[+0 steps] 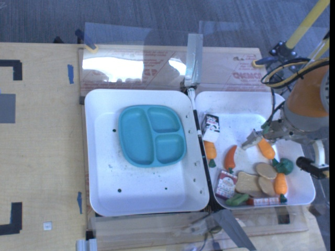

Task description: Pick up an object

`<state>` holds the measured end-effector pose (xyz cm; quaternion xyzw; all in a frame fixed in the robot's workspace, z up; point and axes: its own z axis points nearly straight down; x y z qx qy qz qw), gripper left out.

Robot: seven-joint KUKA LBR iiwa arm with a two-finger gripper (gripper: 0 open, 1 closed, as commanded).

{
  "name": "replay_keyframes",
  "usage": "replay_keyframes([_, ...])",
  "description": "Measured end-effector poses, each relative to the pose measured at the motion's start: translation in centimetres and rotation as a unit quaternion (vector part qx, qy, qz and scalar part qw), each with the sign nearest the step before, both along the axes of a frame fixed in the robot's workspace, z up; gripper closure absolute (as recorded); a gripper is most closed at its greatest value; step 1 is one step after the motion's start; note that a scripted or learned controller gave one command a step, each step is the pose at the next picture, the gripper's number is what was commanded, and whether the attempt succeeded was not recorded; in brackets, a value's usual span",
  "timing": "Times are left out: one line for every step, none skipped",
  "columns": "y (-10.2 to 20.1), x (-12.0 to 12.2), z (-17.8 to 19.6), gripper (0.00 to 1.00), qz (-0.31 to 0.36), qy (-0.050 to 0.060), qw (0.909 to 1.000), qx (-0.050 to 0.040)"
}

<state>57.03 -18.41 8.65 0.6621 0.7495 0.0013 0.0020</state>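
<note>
Gripper (255, 138) hung low over the right bin (238, 107), just beside an orange carrot (266, 149), presumably lining up; claw state couldn't be told.

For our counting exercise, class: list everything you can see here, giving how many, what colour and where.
Bins: two, white, side by side on the bench.
Divided plate: one, blue, in the left bin.
Toy carrots: about four, orange, right bin.
Bread slices: about three, tan, right bin's near side.
Small carton: one, white and black, right bin's left edge.
Red packet: one, right bin.
Green pieces: about two, right bin.
Arm: one, grey and orange, right.
Gripper: one, above the right bin.
</note>
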Motion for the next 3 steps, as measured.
replay_keyframes([0.0,0.2,1.2,1.0,0.001,-0.003,1.0,-0.0007])
replay_keyframes([5.3,1.3,11.8,1.0,-0.021,-0.002,0.9998,0.0004])
replay_keyframes([4.3,3.7,9.4,1.0,0.001,0.002,1.0,-0.0006])
